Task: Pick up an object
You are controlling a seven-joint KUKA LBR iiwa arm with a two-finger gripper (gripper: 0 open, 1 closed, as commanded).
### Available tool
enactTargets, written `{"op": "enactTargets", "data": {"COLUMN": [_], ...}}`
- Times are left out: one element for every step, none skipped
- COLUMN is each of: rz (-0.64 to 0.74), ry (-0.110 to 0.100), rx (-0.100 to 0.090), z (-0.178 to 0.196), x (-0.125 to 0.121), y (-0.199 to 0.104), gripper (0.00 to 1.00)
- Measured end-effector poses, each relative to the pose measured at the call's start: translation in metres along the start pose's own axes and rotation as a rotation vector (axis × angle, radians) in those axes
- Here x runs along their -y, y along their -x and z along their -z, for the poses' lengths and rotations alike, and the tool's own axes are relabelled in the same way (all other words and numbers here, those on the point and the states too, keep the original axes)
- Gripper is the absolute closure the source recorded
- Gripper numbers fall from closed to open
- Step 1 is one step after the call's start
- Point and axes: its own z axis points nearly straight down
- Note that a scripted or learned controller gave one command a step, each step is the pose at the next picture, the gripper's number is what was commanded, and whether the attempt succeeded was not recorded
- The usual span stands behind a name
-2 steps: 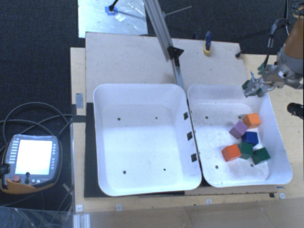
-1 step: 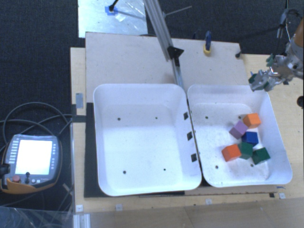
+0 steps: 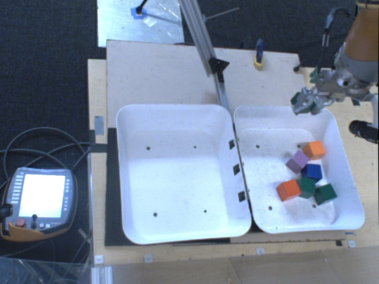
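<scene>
Down at the near left, a teach pendant (image 3: 38, 203) lies off the bench, screen lit, cables looping round it. Moving up onto the bench, two white bins sit side by side. Left bin (image 3: 136, 218) first, bare white floor. Right bin (image 3: 349, 215) has all the action: six blocks bunched toward its right side. Nearest are the dark green block (image 3: 325, 193) and the orange block (image 3: 288, 189), with a second green block (image 3: 307, 186) wedged between them, touching both. Just behind sits the blue block (image 3: 313, 171), then the purple block (image 3: 296, 161) tilted at its left, and farthest back a second orange block (image 3: 315, 149). Further up, the gripper (image 3: 306, 103) hangs over the right bin's far rim, well apart from the cluster, nothing between its fingers, and I cannot tell whether they are spread or together. Behind it the grey arm with its orange band (image 3: 362, 34) reaches in from the right, and a yellow clamp (image 3: 259, 60) grips the board's far edge
</scene>
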Motion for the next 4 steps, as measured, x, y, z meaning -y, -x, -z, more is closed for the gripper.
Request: {"op": "enactTargets", "data": {"rz": [-0.001, 0.001, 0.000, 0.001], "ry": [-0.001, -0.003, -0.003, -0.001], "rx": [0.001, -0.001, 0.000, -0.001], "z": [0.002, -0.007, -0.022, -0.017], "x": [0.004, 0.014, 0.011, 0.019], "y": [-0.045, -0.107, -0.158, -0.210], "gripper": [1.00, 1.00, 1.00, 1.00]}}
